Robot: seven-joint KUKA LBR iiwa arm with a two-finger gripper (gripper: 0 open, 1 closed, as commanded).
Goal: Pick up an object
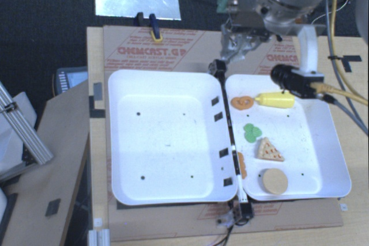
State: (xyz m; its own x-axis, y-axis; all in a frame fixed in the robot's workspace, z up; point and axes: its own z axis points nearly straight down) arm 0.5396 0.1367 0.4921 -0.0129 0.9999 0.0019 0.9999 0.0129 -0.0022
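The right bin (323, 141) holds several small objects. A yellow banana-like piece (275, 100) lies near its back edge, beside an orange round slice (243, 102). A green piece (252, 133) sits mid-bin, a tan wedge with red dots (269, 150) just below it, and a tan disc (274, 181) near the front. A small orange piece (241, 165) rests against the divider. My gripper (237, 50) hangs above the back edge between the two bins, behind the objects and apart from them. Nothing shows between its fingers.
The left bin (124, 181) stands beside the right one, joined by a black-clipped divider (229, 135). A black camera unit (294, 80) with yellow cable juts over the right bin's back. Cardboard (155, 52) lies under the bins; a yellow clamp (155, 31) sits behind.
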